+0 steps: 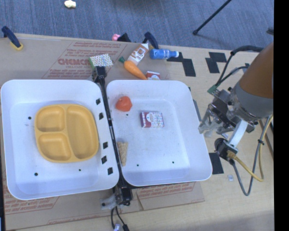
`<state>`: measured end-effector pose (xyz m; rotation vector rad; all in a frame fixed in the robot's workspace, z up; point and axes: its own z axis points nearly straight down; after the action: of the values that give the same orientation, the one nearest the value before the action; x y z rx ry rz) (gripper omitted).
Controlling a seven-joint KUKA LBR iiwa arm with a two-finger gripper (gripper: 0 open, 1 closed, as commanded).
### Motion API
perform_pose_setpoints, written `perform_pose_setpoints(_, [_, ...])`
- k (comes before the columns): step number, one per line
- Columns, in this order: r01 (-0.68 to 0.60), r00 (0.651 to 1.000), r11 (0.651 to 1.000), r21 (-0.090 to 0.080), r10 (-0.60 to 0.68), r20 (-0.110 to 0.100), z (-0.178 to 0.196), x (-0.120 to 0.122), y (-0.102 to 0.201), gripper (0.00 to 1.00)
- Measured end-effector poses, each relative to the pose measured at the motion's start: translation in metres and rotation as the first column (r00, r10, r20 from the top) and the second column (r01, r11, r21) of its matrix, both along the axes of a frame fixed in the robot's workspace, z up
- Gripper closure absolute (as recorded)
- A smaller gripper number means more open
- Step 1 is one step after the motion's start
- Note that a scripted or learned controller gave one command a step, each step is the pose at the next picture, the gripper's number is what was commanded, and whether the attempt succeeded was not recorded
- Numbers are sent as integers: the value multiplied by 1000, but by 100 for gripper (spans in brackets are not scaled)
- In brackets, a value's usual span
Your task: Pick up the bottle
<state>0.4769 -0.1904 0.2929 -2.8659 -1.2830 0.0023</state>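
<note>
Blue-grey carpet runs across the top of the frame, and below it a cardboard-covered counter (183, 66) carries two shallow white plastic bins side by side. The left bin (9, 129) holds a yellow three-compartment plastic tray (66, 132). The right bin (183, 148) holds a small red rounded toy (124, 103) near its upper left corner, a small red and white carton (151, 119) near its middle, and a tan waffle-textured cone (122, 152) against its left wall. Beyond the bins, at upper centre, an orange toy carrot (134, 70) lies on the counter beside a white bottle with an orange label (137, 54), and just right of that lies a blue plastic bottle with a white cap (162, 54), on its side. At the right edge the grey arm's gripper (213, 125) hangs outside the right bin, well apart from both bottles; whether its fingers are open or closed cannot be told.
</note>
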Motion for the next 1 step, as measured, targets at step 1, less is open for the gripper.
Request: perform_pose_setpoints(1, [-108, 994, 994, 3, 108, -4, -130, -1, 19, 100])
